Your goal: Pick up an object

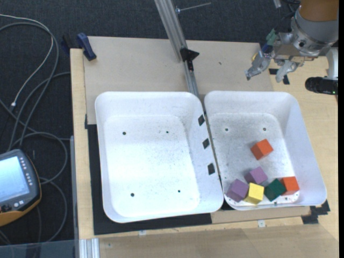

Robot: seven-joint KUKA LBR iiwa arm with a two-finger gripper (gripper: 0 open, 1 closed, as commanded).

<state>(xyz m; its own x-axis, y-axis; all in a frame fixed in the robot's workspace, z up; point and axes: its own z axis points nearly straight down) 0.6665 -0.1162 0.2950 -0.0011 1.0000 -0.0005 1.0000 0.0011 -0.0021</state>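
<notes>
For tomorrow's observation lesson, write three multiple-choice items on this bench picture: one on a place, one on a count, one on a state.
1. Where do the blocks lie?
A. left bin
B. right bin
C. bare bench

2. How many blocks are there?
A. four
B. six
C. eight

3. How is the gripper?
A. open, holding nothing
B. shut on a block
C. down inside a bin

Answers:
1 B: all sit in the right bin, not the left bin.
2 B: two orange, two purple, one yellow block, one green block.
3 A: the gripper hangs above the bench, fingers apart.
</notes>
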